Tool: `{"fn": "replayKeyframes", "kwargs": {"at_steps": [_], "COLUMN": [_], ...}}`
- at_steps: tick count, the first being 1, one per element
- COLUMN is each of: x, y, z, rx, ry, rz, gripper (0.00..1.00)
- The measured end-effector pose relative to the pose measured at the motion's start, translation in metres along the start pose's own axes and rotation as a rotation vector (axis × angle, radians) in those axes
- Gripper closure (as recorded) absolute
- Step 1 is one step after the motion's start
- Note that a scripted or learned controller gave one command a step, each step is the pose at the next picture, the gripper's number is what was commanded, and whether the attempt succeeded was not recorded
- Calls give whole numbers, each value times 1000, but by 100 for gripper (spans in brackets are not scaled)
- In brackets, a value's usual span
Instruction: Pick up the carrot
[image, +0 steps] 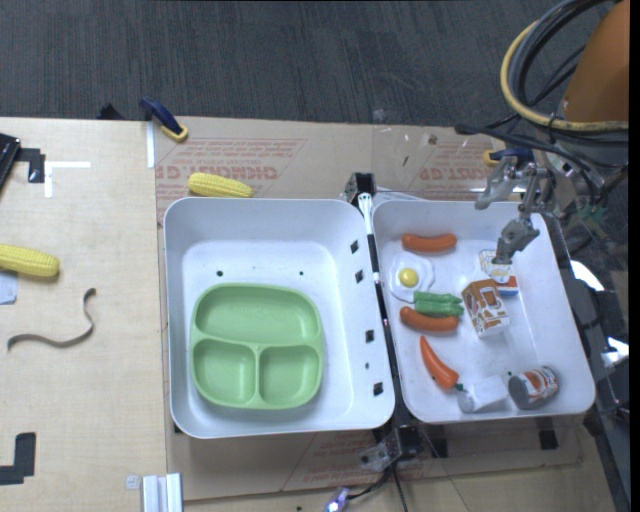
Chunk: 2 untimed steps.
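Note:
The carrot (436, 362) is a small orange cone with a green stub at its near end. It lies slanted on the floor of the right bin (565, 300), in the front left part. My gripper (514, 240) hangs over the back right part of that bin, just above a small white, red and blue packet (501, 270). It is well behind and to the right of the carrot, with nothing seen in its hold.
Around the carrot lie two red sausages (429, 241) (427, 320), a fried egg (408, 277), a green pod (437, 302), a brown carton (485, 308), a can (535, 386) and a white piece (482, 397). The left bin (260, 225) holds a green divided plate (258, 345). Two corn cobs (219, 185) (28, 261) lie outside.

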<state>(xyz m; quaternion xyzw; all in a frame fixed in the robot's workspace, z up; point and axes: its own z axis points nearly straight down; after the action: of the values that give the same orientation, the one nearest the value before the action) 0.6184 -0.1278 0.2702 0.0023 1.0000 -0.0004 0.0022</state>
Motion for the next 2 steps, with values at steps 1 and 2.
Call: {"fn": "replayKeyframes", "kwargs": {"at_steps": [1, 2], "x": [-28, -30], "y": [35, 36], "z": [176, 164], "rx": [1, 3], "ry": [-3, -11], "rz": [3, 0], "gripper": [0, 100]}}
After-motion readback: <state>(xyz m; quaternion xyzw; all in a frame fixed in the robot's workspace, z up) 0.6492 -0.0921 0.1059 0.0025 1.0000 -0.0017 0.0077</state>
